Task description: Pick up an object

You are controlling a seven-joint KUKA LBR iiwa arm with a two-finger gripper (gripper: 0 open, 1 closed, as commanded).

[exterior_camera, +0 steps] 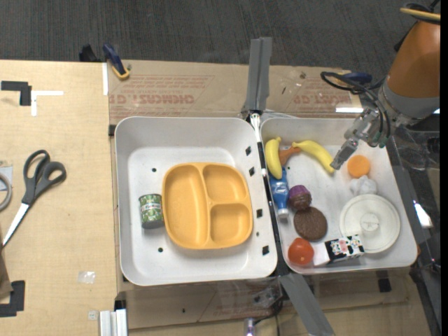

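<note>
Landmark: yellow banana point(314, 152), curved, smooth skin, lying at back of right bin point(408, 254).
Gripper point(341, 161) slanted down, tip just right of banana end; cannot tell finger opening, nothing seen held.
Orange ball point(358, 166) right of banana, beyond gripper tip, apart from it.
Second yellow-orange fruit point(273, 157) left of banana, near bin wall.
Purple round item point(299, 197), brown disc point(310, 223), red ball point(301, 251) in front of banana; surfaces matte, detail unclear.
White round lid point(369, 222) front-right of banana.
Arm point(417, 68) partly cut off at frame edge.
</note>
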